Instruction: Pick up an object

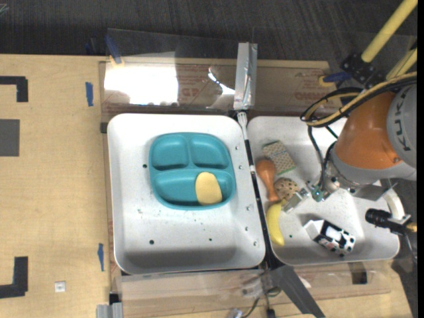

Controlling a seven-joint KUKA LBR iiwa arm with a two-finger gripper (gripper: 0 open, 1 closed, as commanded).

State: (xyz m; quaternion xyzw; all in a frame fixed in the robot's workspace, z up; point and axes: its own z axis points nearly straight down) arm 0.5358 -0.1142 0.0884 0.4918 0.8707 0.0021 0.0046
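Two shallow white bins sit side by side on the bench. The left white bin (pixel 126 230) holds one teal plastic plate (pixel 173 171) divided into three compartments, and one pale yellow oval object (pixel 209 188) lies in the plate's lower right compartment, touching the plate's floor and near its front rim.

The right white bin (pixel 371 234) holds five loose things. One orange carrot-shaped toy (pixel 266 173) lies along the bin's left wall, tilted with its narrow end pointing toward the front. Just behind it and to its right lies one flat speckled beige-grey piece (pixel 279 156). One round brown cookie-like disc (pixel 285 188) sits beside the carrot's lower end. One yellow banana-shaped toy (pixel 274 224) lies in front of these, close to the left wall, its upper end near the disc. Well apart from the banana, toward the front right of the bin, lies one small black-and-white block (pixel 333 238).

The one grey arm with its orange band (pixel 363 143) reaches into the right bin, and its gripper (pixel 310 195) points down and left toward the brown disc. The tip sits just beside the disc's right edge; whether it touches is not clear. The fingers are too small and blurred to say whether they are spread or closed, and no object is seen between them.
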